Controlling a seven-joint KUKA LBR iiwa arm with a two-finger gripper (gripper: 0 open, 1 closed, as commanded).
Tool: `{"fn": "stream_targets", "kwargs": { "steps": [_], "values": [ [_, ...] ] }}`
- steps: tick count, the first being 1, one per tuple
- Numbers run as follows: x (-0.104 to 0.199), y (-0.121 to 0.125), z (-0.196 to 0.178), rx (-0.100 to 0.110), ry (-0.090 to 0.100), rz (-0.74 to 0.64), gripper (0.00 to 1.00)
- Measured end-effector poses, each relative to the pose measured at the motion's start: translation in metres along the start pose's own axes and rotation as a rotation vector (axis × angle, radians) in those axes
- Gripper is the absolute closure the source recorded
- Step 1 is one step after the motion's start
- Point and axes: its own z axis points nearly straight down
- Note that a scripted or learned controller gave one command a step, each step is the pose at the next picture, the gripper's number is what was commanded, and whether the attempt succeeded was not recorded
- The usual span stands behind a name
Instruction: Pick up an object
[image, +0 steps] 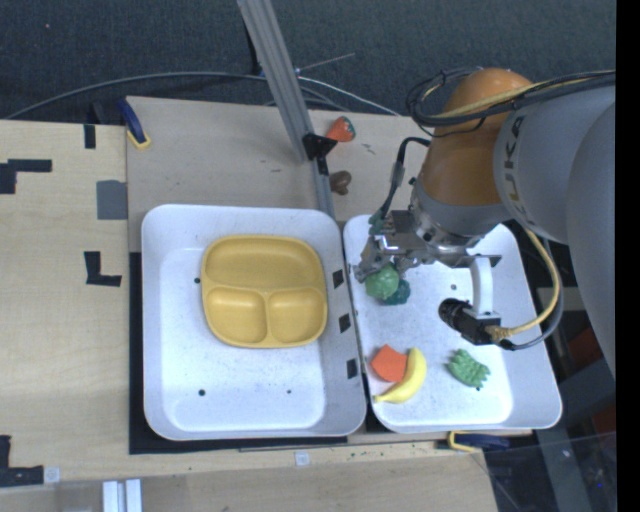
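Pale wood made up the surface (230, 160), and on it two shallow white bins sat side by side. The left bin (170, 400) held a yellow divided plate (265, 290). The right bin (530, 400) held a yellow banana (407, 378), its long axis running from lower left to upper right, curved, touching an orange block (388, 363). A green leafy toy (467, 368) lay near it. The claw (383, 262) hung over the right bin's upper left part, just above a round green-blue object (387, 287); whether it was open or closed could not be told.
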Motion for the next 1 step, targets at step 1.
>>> {"fn": "stream_targets", "kwargs": {
  "steps": [1],
  "values": [
    [0.0599,0.0071,0.0117,0.001,0.0,0.0,1.0]
  ]
}}
